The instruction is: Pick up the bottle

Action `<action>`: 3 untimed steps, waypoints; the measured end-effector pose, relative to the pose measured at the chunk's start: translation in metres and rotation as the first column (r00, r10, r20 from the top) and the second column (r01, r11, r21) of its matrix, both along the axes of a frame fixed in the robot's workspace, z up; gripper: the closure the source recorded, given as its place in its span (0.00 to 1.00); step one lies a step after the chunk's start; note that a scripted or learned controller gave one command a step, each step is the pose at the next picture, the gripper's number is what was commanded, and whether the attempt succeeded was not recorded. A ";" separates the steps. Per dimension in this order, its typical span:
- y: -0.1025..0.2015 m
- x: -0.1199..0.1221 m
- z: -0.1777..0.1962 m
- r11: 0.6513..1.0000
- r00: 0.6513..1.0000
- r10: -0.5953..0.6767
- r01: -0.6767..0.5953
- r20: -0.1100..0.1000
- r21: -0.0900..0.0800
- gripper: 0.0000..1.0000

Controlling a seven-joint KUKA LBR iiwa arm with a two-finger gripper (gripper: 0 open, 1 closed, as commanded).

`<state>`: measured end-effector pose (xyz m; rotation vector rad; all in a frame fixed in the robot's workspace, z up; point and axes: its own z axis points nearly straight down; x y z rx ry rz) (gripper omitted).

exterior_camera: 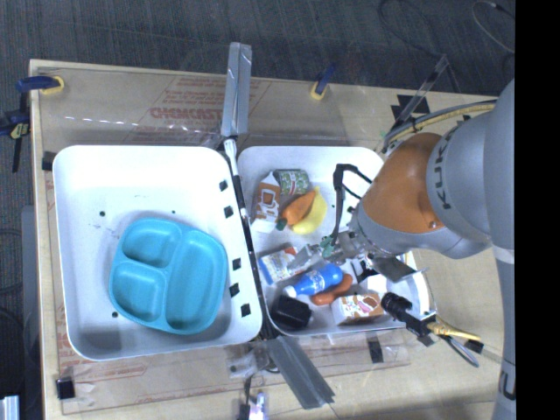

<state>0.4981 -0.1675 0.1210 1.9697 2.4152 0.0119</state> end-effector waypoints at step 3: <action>0.004 0.024 0.105 0.977 0.977 -0.212 0.212 -0.025 0.010 1.00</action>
